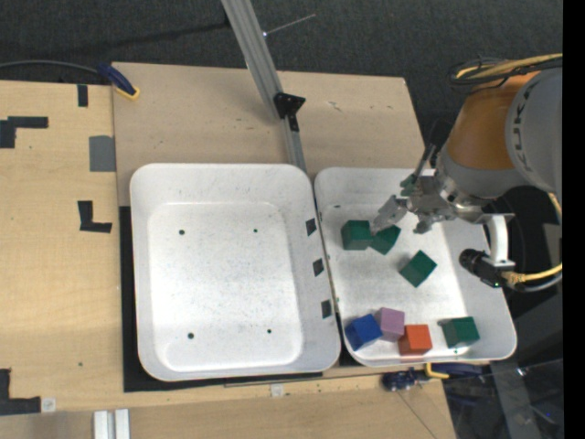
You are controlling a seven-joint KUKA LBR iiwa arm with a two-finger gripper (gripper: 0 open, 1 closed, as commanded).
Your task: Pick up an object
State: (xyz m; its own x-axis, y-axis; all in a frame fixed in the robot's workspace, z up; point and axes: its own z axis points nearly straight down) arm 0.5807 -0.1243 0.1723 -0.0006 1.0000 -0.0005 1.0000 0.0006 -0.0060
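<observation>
You're looking at 2 white bins side by side: the left bin (219, 273) and the right bin (366, 190), w/ the arm (498, 144) reaching in from the right. Its gripper (409, 216) is hanging open over the right bin's upper part, fingers spread, nothing between them. 2 green blocks (370, 237) are sitting touching just below-left of it. Another green block (419, 269) is lying mid-bin. Along the near wall you're seeing blue (363, 329), purple (391, 322), orange (416, 338) & green (460, 331) blocks.
</observation>
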